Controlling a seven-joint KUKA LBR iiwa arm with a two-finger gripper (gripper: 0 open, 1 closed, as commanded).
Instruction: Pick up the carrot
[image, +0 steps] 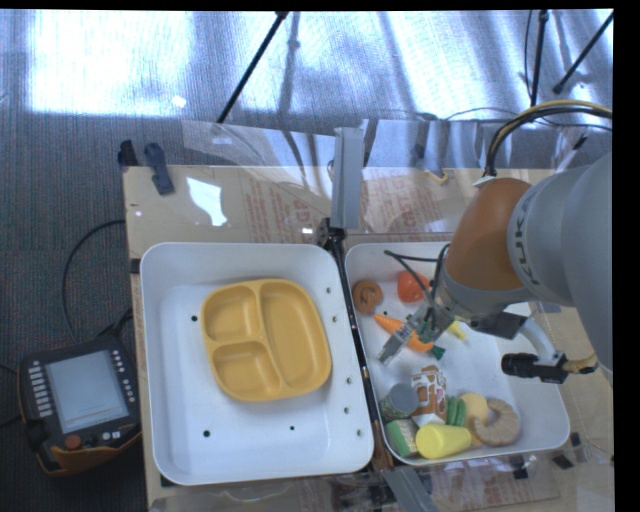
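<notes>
- Carrot (392, 327) lying in the right bin (556, 400), near its left wall, under the claw (404, 340).
- Claw fingers apart, one on each side of the carrot, tips down at it.
- Brown donut (367, 296) just up and left of the carrot, red toy (411, 287) beside it.
- Yellow tray (266, 337) with three parts resting in the left bin (170, 400).
- Pile of toy food near the right bin's front edge.
</notes>
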